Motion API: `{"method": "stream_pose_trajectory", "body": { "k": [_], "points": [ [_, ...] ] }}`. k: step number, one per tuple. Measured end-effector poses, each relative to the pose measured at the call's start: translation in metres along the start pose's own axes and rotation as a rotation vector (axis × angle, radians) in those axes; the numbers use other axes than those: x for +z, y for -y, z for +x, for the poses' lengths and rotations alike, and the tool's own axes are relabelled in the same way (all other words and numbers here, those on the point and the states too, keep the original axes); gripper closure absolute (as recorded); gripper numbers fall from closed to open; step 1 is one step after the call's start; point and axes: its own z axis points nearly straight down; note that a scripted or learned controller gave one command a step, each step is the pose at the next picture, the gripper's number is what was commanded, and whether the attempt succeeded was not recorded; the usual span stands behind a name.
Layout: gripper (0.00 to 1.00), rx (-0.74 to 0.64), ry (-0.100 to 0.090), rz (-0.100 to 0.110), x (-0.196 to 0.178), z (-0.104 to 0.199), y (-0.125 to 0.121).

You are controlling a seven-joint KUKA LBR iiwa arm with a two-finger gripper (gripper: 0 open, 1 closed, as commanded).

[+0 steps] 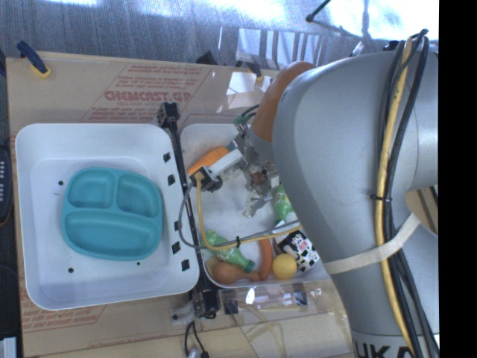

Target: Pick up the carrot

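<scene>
Tool (257, 192) hangs over my right bin (216, 134), can't tell its state. Carrot (266, 258) looks like light, hard, slick plastic, so I'd pinch it mid-body, across the width.

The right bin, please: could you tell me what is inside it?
The right bin holds a carrot, a yellow ball, a cow-patterned toy and green items. The arm covers its right part.

Toys crowd the carrot (266, 256); the teal tray (112, 213) lies apart.
</scene>
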Motion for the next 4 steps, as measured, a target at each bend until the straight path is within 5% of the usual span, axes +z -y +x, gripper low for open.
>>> {"method": "stream_pose_trajectory", "body": {
  "k": [1, 4],
  "points": [
    [0.00, 0.124, 0.009, 0.003, 0.0035, 0.0396, -0.0209],
    [0.00, 0.113, 0.007, -0.002, 0.0055, 0.0381, -0.0198]
  ]
}}
